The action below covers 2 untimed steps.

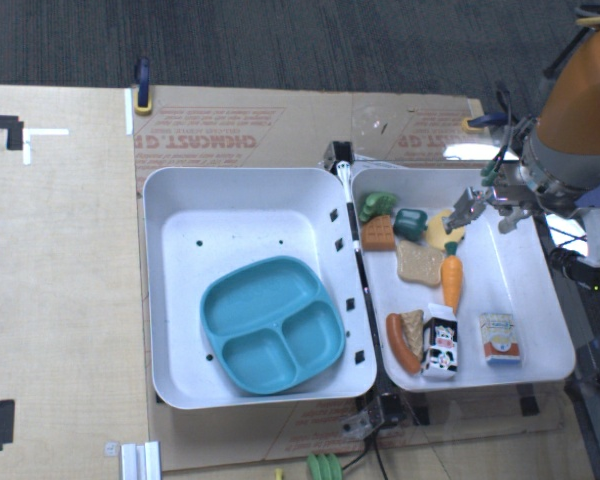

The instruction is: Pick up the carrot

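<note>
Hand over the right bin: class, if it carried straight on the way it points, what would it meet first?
The hand points down-left toward the yellow piece just beyond its tips, so probably that first; the carrot lies further down. Depth is unclear.

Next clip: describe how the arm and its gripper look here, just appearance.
The arm is grey, with a broad orange band above the wrist. Dark cables run along it near the wrist. The gripper is small, grey metal, with thin dark fingers.

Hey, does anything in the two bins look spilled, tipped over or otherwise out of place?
Nothing stands out. The blue divided plate lies flat but turned at an angle in the left bin. The carrot and other toy foods lie loosely scattered in the right bin, none spilled outside.
</note>
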Available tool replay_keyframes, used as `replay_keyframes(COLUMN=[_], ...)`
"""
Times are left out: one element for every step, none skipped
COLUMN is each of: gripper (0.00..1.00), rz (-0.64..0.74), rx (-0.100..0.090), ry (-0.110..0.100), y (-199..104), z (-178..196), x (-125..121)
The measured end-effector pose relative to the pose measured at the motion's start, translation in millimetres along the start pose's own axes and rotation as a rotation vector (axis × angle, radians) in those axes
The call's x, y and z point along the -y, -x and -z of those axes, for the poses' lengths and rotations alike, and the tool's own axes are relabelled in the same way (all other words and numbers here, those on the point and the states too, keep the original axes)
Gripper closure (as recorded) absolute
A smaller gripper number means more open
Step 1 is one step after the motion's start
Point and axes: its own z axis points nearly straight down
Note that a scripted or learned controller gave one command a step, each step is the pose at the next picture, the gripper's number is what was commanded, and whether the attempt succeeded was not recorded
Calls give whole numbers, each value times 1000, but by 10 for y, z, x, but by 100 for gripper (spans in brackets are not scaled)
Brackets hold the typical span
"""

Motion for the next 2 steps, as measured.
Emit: replay_keyframes(gripper=[0,100], rz=[-33,-37], rx=[0,-1], ry=[4,6], y=[77,81], z=[-1209,-1114], x=[219,204])
